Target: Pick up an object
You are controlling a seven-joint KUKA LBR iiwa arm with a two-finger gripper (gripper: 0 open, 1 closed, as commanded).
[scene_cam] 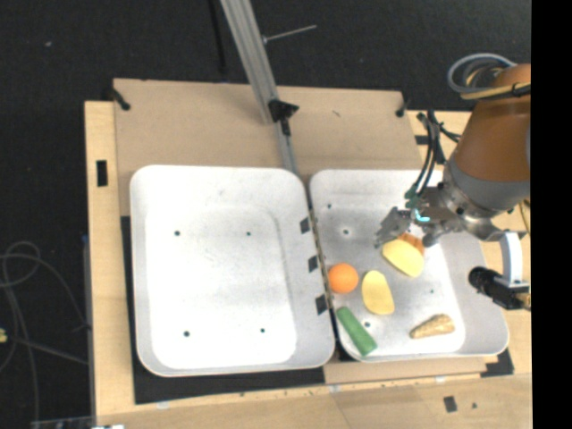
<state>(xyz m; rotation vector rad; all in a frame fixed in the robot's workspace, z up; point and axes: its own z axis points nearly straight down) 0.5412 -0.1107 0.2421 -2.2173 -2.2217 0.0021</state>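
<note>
Gripper: the two-finger gripper (407,231) is seen low over the right bin (357,195), at the upper edge of a yellow piece (404,258); whether its fingers are spread or closed cannot be told, and no object is seen between them
Arm: the grey arm with its orange band (492,141) is brought in from the right, wrist tilted down toward the bin floor
Target, as judged: the yellow piece just under the gripper, lying in the middle of the right bin, is taken to be the object being approached
Step in hand: descent onto the object, judged not yet a secured grasp
Advice for the step: the fingers are best centred across the narrow width of the yellow piece, lowered until they straddle it, and closed before any lift; a smooth rounded object is likely to slip if it is pinched near its end
Hazard: a second yellow piece (378,292) and an orange ball (343,279) lie close by and could be nudged
Count, right bin: two yellow pieces, one orange ball, one green stick (357,331), one tan wedge (433,327); five objects in all
Count, bins: two, the left bin (161,204) beside the right bin
</note>
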